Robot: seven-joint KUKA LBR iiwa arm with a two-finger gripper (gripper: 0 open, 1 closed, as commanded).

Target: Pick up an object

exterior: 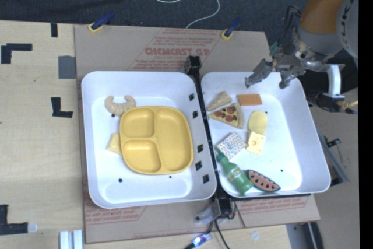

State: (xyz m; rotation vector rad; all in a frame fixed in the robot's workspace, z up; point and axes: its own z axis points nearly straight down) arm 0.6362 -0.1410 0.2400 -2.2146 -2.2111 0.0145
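A: Where does the hand [269,73] stand?
B: Over the right bin's [312,131] far rim, fingers spread, holding nothing; the orange block [249,100] lies just below

A: And a clean pick?
B: Probably drop straight down, straddling it clear of the pizza slice [228,115]

Toy food lay scattered in the right bin [303,125].
A pizza slice [228,115], orange block [249,100], yellow lemon [257,122], cheese wedge [255,141], green bottle [233,172] and watermelon slice [263,181] rested flat, apart from the gripper.
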